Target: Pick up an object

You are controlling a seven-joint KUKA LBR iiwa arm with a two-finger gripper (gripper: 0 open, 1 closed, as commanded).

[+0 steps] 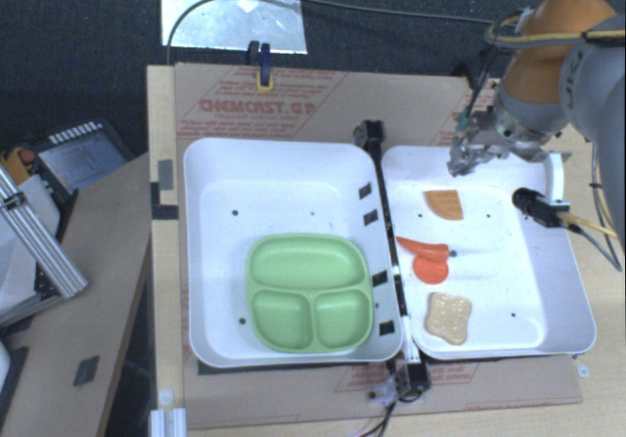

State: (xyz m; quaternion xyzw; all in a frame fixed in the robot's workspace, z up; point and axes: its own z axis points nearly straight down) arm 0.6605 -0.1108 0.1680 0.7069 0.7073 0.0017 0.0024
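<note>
The right bin (562,298) holds three small items. An orange wedge-shaped piece (443,203) lies near its back. A red-orange carrot-like piece (427,258) sits close to the divider in the middle. A tan cracker-like piece (448,317) rests near the front. My gripper (463,163) hangs over the back of the right bin, just above and behind the orange wedge, with nothing seen between its fingers. The grey arm with its orange band (556,54) comes in from the upper right.
The left bin (210,181) carries a green three-compartment tray (307,290) at its front. A black clamp (372,135) sits at the back where the bins meet. A black fitting (536,203) sticks in at the right bin's right wall. Cables run behind.
</note>
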